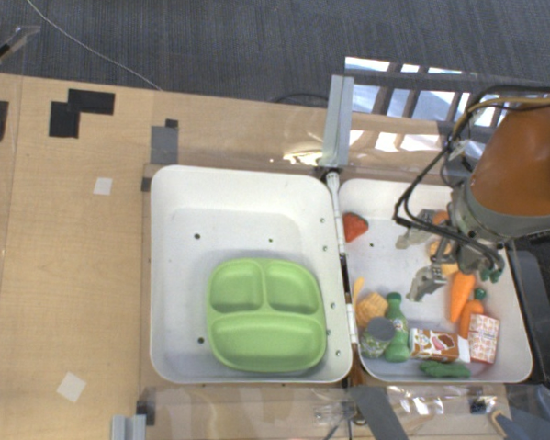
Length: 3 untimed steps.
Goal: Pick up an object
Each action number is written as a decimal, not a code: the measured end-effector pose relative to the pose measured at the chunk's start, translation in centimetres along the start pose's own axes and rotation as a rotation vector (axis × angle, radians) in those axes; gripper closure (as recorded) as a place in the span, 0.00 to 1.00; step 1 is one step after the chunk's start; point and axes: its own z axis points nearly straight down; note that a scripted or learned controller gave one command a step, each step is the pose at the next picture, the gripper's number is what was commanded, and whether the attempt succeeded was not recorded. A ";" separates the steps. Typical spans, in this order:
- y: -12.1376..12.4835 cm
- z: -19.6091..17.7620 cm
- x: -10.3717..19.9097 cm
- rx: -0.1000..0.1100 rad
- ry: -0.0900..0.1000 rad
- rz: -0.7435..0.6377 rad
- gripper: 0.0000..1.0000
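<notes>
While the gripper (435, 280) hangs over the right bin (523, 361), its fingers look spread open with nothing between them. Just beside it sits a carrot (459, 295), with small boxes (483, 339) and a green bottle (395, 327) nearby. A green plate (265, 314) sits in the left bin (179, 209).

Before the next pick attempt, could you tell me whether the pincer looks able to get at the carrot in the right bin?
Probably yes: the pincer hangs just beside the carrot, whose top is uncovered, though a small carton crowds its lower end.
</notes>
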 end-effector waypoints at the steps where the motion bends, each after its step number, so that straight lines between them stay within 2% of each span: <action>1: -4.7 9.8 2.5 0.002 -0.010 0.224 0.00; 2: -11.0 10.1 -4.7 0.003 -0.005 0.347 0.00; 3: -7.1 10.0 -2.8 0.001 -0.005 0.398 0.00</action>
